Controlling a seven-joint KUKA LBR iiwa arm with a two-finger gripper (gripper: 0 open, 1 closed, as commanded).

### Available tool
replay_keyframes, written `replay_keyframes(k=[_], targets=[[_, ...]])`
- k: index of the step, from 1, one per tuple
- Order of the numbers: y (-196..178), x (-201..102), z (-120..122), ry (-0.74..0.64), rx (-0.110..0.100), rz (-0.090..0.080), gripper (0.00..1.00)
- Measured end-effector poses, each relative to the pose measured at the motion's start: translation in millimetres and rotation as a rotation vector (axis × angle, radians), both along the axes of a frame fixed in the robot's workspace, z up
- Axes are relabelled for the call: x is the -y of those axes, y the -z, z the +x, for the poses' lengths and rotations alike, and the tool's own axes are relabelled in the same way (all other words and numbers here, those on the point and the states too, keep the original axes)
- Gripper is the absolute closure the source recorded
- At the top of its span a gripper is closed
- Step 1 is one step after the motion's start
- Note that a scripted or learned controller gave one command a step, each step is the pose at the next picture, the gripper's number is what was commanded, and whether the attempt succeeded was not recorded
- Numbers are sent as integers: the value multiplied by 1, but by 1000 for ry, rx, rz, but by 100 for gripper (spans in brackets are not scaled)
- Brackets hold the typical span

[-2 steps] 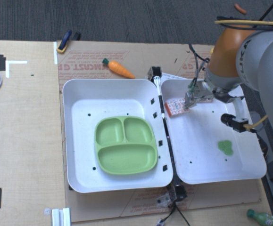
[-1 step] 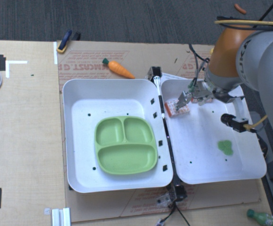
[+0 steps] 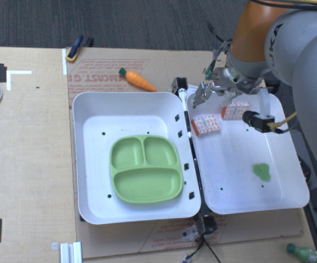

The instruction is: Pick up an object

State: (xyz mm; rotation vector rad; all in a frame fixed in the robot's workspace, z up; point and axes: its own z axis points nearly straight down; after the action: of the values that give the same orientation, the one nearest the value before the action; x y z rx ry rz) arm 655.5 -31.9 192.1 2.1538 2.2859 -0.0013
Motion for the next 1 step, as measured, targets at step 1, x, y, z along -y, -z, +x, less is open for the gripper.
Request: replay_keyframes(k=[1], targets=[[0,51,1,-135,1,-1,0]])
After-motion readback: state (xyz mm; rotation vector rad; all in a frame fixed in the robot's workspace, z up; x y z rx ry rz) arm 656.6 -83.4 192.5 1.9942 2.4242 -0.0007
